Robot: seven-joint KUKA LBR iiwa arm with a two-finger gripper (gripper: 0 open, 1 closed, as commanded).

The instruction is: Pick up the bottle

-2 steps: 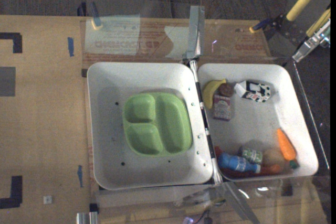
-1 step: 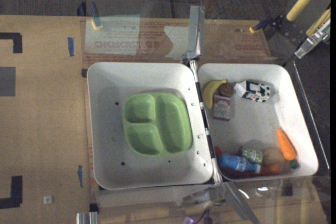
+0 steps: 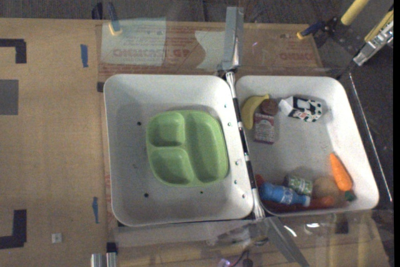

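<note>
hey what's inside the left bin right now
A green divided plate lies flat in the left bin, its three compartments bare. Whatever is under the plate is covered.

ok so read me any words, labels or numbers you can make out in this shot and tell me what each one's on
Cardboard sheet behind the bins: red printed lettering, upside down and too blurred to read.
Brown bottle: red label, too small to read.
Black-and-white carton: pattern, no legible text.
Blue bottle: label unreadable.

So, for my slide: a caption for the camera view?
Blue plastic bottle lying in right white bin; green divided plate in the left.
</note>
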